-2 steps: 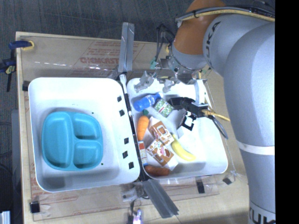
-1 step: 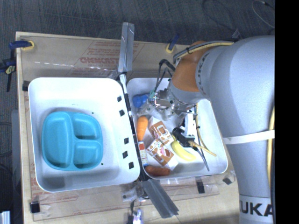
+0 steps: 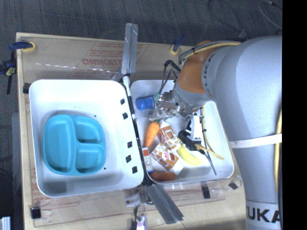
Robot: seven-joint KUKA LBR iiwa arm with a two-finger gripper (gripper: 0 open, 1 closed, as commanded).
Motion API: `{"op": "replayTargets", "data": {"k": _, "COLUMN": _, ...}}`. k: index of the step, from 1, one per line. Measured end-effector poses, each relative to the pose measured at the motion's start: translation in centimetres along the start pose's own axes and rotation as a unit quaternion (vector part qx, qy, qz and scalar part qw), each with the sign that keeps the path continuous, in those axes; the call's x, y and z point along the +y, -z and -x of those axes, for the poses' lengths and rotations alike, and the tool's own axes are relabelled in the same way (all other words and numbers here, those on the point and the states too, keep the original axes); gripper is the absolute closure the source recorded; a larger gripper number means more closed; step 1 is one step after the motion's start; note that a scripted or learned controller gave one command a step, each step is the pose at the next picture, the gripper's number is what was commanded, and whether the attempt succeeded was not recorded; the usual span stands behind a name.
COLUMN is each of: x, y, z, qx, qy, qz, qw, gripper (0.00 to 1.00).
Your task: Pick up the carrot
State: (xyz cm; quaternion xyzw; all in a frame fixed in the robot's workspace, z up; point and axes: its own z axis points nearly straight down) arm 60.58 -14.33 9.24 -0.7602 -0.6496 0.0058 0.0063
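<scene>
— Below you lies a pale wooden bench (image 3: 72,49) carrying two shallow white bins. What sits in the left bin (image 3: 72,92)?

— You see a blue, three-compartment plastic tray (image 3: 73,143).

— And the right bin (image 3: 218,128)?

— Your orange tapered carrot (image 3: 151,133) lies there, near the wall between the bins. Just beside the carrot, away from that wall, is a brown-and-white printed carton (image 3: 166,147); a yellow banana (image 3: 188,155) lies past the carton. The metal gripper (image 3: 165,107) hangs just above the carrot's thick end; whether its pincer is spread, you cannot tell.
</scene>
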Motion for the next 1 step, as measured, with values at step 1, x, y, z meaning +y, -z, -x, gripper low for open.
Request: {"op": "replayTargets", "data": {"k": 1, "x": -4.82, "y": 9.85, "z": -5.47, "qx": 0.000, "qy": -0.021, "qz": 0.007, "qw": 0.9997, "gripper": 1.00}}
